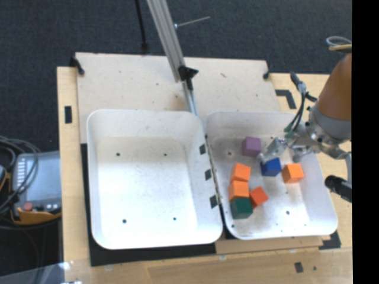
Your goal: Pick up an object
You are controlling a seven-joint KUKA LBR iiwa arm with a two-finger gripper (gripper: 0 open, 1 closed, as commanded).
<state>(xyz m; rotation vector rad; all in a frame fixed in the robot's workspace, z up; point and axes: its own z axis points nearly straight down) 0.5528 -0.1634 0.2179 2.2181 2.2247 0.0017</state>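
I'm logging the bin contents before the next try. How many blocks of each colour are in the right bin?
Orange blocks: 3
Red block: 1
Blue block: 1
Purple block: 1
Green block: 1
Total: 7

Two white bins: left bin (148, 176), right bin (314, 218). Six blocks total, all in the right bin. Three orange blocks: two stacked-looking side by side at the bin's left part (241, 172) (239, 189), one at the right (292, 173). One red-orange block (258, 196) near them. One purple block (251, 146) at the far side. One blue block (270, 167) in the middle. One dark green block (241, 207) nearest. One arm, one gripper (283, 149).
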